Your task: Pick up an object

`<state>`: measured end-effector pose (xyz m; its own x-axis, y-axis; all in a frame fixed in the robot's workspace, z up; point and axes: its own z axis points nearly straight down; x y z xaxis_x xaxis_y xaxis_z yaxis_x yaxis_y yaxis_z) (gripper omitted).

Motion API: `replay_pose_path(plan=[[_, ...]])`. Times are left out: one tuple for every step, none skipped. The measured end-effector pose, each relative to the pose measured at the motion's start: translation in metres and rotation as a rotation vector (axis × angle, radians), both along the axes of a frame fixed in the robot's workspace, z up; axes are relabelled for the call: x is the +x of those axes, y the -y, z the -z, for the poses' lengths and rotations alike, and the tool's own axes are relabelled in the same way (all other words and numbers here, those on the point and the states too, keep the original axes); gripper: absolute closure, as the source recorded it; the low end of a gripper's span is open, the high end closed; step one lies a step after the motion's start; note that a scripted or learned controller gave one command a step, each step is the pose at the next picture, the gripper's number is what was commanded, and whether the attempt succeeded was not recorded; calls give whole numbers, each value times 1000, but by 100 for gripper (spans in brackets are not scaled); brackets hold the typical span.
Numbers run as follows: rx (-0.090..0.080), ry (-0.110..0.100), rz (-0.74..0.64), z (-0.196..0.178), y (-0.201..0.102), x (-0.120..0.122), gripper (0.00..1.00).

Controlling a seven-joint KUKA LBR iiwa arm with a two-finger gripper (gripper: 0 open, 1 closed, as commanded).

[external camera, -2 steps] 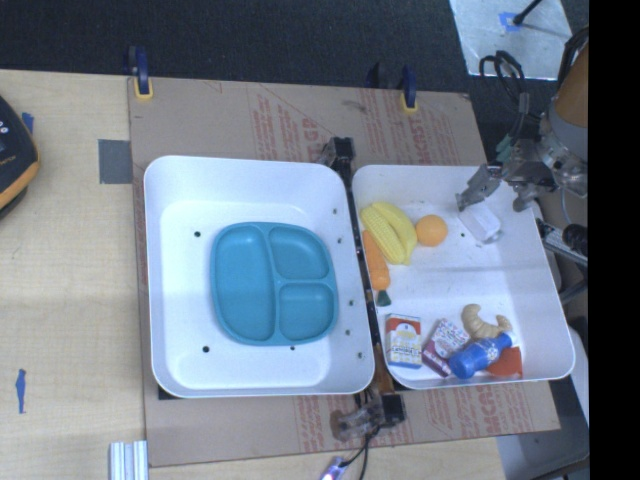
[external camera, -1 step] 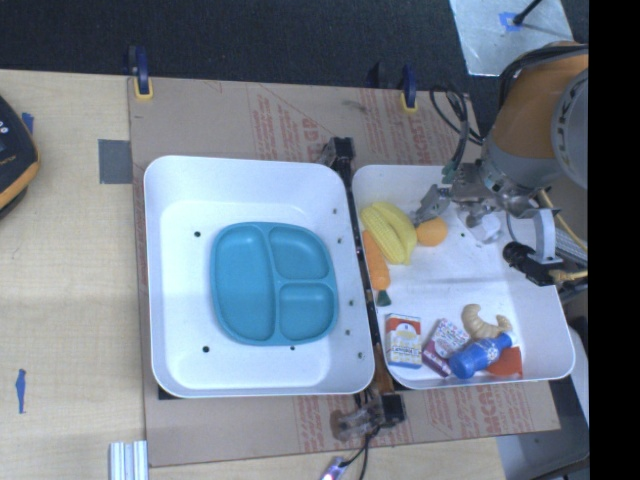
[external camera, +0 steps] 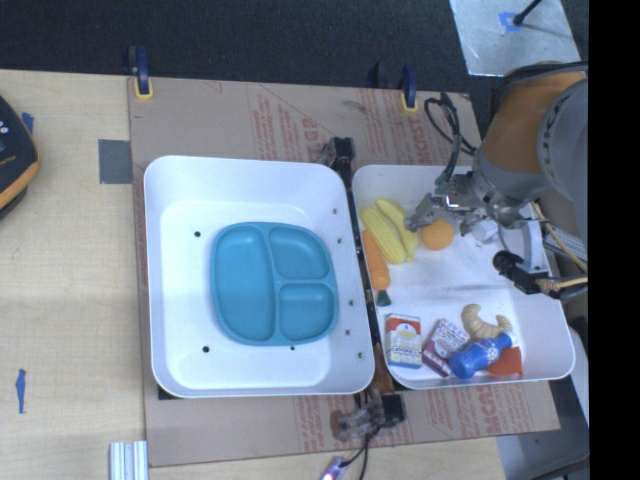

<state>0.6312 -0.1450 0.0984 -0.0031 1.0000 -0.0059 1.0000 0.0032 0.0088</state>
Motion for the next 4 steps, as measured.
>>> replay_pose_path(plan=[[3,-10,-2,-6,-1,-3,100],[5,-13,-3,7,-50,-54,100],[4,-12,-1,7,-49,-54,0],[6,-13,-2,4,-36,-118,0]])
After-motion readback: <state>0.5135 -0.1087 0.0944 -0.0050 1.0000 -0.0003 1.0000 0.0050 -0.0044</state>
